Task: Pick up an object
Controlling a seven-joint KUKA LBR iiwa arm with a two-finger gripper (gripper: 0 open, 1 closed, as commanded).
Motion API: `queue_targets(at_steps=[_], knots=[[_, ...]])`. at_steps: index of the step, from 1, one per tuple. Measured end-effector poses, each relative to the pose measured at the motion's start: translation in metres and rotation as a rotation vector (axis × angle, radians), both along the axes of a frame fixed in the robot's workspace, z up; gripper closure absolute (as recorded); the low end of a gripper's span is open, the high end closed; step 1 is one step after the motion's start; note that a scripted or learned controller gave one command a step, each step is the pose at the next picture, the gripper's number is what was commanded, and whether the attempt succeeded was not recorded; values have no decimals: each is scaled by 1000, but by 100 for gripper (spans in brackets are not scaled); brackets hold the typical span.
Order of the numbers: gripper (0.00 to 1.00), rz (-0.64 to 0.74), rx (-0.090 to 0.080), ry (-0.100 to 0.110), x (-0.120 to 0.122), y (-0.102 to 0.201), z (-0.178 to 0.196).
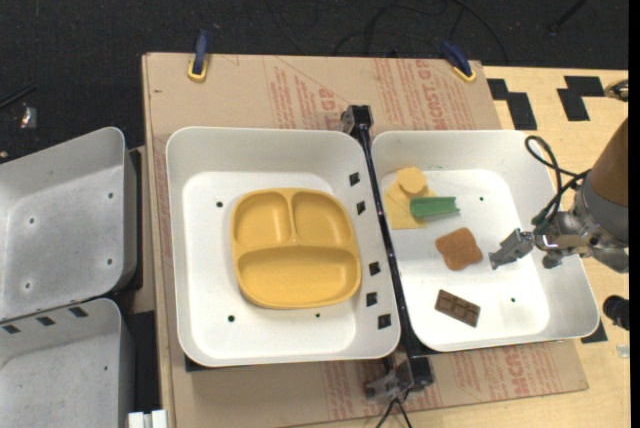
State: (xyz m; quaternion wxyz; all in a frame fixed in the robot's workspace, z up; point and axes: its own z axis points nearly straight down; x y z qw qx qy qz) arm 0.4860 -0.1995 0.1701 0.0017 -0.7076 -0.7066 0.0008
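Camera view looks down on a brown cardboard bench point(280, 81) with two shallow white bins side by side. At 9 o'clock sits the left bin point(190, 246), and a smooth yellow plate point(296, 248) with three sections lies in its middle. At 3 o'clock sits the right bin point(520, 316), which holds the small toy foods.

A yellow cheese piece point(403, 198) with a round top lies at 12 o'clock in that bin. A green block point(434, 207) rests against it, touching its right side. Just below them is a flat, round, brown cookie point(459, 248). Near 6 o'clock in the bin lies a dark chocolate bar point(458, 308), thin and rectangular, tilted, and well apart from the rest.

At the 3 o'clock side of the right bin, the end effector point(512, 250) hangs low, just beside the cookie. Its dark fingers are small and blurry, so I cannot tell if they are wide or narrow. Nothing shows between them. A black cable point(545, 161) loops above it. The grey arm point(607, 216) is cut off by the picture's edge.

Two blue and yellow clamps point(199, 59) grip the far edge of the bench. More white trays point(60, 216) lie at far 9 o'clock.
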Motion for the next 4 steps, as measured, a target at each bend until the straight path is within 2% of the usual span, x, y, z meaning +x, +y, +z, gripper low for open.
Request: queue_targets(at_steps=[1,2,3,4], knots=[[0,0,0,0,8,-3,-49],[0,0,-1,-2,8,-2,-79],[100,0,-1,-4,9,-2,-68],[100,0,-3,-7,0,-3,-12]])
